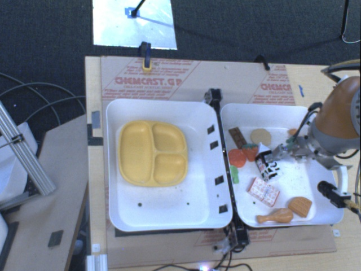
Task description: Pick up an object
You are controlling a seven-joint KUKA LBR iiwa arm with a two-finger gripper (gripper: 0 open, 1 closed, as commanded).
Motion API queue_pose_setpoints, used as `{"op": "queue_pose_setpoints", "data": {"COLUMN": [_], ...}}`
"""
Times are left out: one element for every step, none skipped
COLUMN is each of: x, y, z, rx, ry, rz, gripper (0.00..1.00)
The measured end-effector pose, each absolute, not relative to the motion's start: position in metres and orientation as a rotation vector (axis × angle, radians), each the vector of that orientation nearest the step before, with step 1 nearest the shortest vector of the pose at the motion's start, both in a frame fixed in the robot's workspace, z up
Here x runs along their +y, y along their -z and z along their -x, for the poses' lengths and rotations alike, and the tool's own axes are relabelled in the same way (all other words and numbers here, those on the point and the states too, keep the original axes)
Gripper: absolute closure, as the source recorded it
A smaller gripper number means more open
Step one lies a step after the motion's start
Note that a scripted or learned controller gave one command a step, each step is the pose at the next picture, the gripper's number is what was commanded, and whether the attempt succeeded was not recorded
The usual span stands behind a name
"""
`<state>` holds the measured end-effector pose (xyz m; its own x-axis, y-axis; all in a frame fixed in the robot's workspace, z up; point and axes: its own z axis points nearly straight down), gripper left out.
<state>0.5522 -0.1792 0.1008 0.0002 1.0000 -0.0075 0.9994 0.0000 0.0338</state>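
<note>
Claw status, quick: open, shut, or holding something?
Claw: cannot be told; it sits low in the right bin over a black-and-white item.

In the right bin (316, 114), the gripper (269, 164) sits just right of a tomato (237, 157), with a cracker box (264, 191) and drumstick (274, 216) in front. A tray (153, 152) lies well left, in the left bin (163, 109).

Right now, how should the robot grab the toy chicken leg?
Probably by the thin bone end of the chicken leg, coming straight down from above. It lies flat near the right bin's front edge, the narrow end pointing left, clear of the bread piece by its fat end.
</note>
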Motion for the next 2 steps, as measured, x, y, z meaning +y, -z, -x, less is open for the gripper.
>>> {"op": "queue_pose_setpoints", "data": {"x": [-0.176, -0.169], "y": [-0.115, -0.106], "z": [-0.556, -0.546], "rx": [2.211, 2.213], "ry": [-0.042, -0.027], "rz": [-2.197, -2.199], "gripper": [1.00, 1.00]}}
